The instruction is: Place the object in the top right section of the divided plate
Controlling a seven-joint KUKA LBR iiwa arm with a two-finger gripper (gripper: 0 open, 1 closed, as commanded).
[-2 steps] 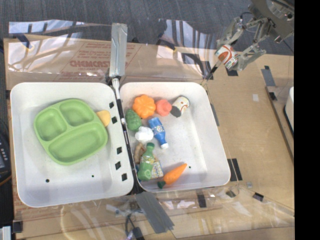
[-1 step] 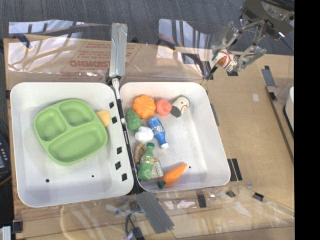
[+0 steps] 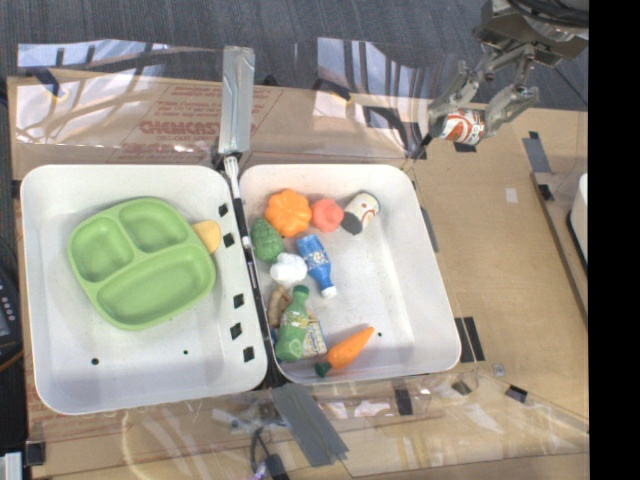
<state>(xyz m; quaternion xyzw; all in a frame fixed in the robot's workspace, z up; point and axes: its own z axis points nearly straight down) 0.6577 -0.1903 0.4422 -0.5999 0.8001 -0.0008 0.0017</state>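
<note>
- A small white-and-orange ball-like object [image 3: 463, 127] sits clamped between the gripper [image 3: 468, 126] fingers.
- The fingers close on it, above the bench beyond the right bin [image 3: 440, 308].

A small white-and-orange object [image 3: 463, 127] hangs above the bench. The green divided plate [image 3: 141, 260] lies in the left bin

Faint red lettering on the cardboard [image 3: 165, 128] behind the left bin [image 3: 40, 368] reads roughly "CHEMCAST"; nothing else is legible.
</note>
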